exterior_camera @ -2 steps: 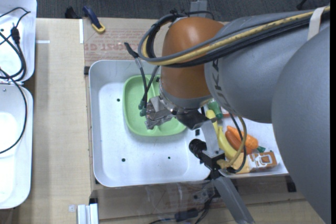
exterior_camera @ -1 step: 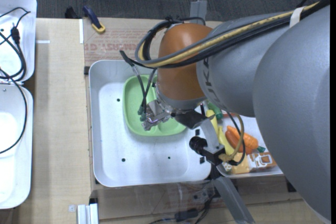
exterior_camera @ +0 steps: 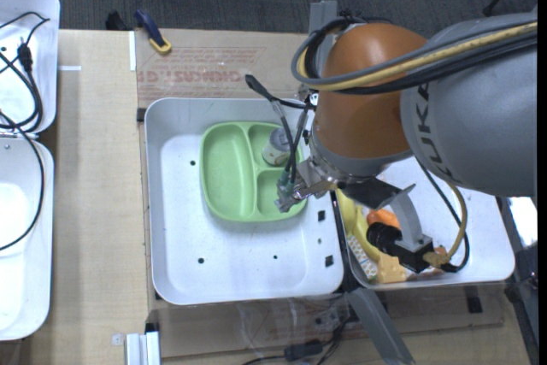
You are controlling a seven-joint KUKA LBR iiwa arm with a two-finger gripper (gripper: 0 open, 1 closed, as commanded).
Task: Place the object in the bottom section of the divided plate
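I see my pincer (exterior_camera: 286,194) low over the green plate (exterior_camera: 229,175) in the left bin (exterior_camera: 175,209), though I cannot tell its grip.

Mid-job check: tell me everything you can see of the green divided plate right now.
The green divided plate looks like matte light-green plastic, rounded, with raised ridges splitting it into one large section on the view's left and two smaller ones on the right. It lies flat on the floor of the left white bin, toward its upper half. A small pale object sits in the upper small section. The tool hangs over the lower small section, hiding part of it.
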